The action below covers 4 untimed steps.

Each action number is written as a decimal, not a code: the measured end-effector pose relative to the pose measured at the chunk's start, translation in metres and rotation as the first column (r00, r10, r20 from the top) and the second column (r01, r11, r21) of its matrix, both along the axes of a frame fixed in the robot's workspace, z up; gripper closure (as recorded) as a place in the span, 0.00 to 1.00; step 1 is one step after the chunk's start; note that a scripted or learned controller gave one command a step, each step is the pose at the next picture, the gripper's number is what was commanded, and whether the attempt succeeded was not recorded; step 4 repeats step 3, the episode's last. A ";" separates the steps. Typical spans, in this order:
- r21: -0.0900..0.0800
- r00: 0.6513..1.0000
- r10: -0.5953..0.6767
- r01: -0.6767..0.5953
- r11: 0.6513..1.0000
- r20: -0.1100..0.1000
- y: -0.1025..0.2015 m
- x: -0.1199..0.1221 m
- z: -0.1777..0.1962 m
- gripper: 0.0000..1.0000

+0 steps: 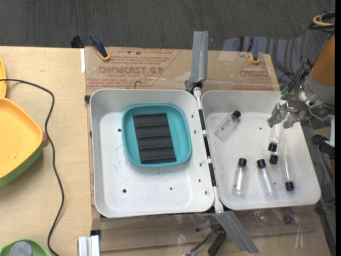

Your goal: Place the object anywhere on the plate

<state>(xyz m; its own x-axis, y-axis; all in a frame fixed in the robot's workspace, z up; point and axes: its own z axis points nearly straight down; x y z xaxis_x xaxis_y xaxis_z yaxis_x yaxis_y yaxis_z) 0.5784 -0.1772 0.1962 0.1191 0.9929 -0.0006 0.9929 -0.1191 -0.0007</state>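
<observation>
Lying loose in the right bin [314, 193], the vials are where the task's object must come from: one [228, 122] near the bin's back-left, three [240, 176] [264, 177] [287, 172] along the front half, and one [274, 141] standing more upright just under the gripper [281, 116] by the bin's right edge. That upright vial looks like the one being gone for, its top meeting the gripper's tip, but whether it is actually pinched I cannot tell; nor can I tell how the gripper is set.

So the job reads as barely begun. The plate [183, 137], a teal square dish with a dark ribbed insert, sits in the back half of the left bin [106, 159] with nothing on it. Left to do, by my judgement: secure a vial, lift it over the divider between the bins, and set it down on the plate.

As for writing, the cardboard sheet [133, 71] under the bins' back edge carries red print, readable as "CHEMCAST GP" on the left, repeated partly on the right. Yellow dishes [16, 143] sit at the worktop's left edge, with a black cable [53, 159] trailing beside them.
</observation>
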 end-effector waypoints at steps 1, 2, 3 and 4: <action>0.000 1.000 0.000 0.000 1.000 0.000 0.000 0.000 0.000 0.00; -0.001 1.000 0.028 -0.028 1.000 0.000 -0.042 -0.027 0.080 0.00; -0.001 0.999 -0.048 0.048 0.999 -0.002 -0.040 -0.041 0.228 0.00; -0.001 0.999 -0.048 0.048 0.999 -0.002 -0.040 -0.041 0.228 0.00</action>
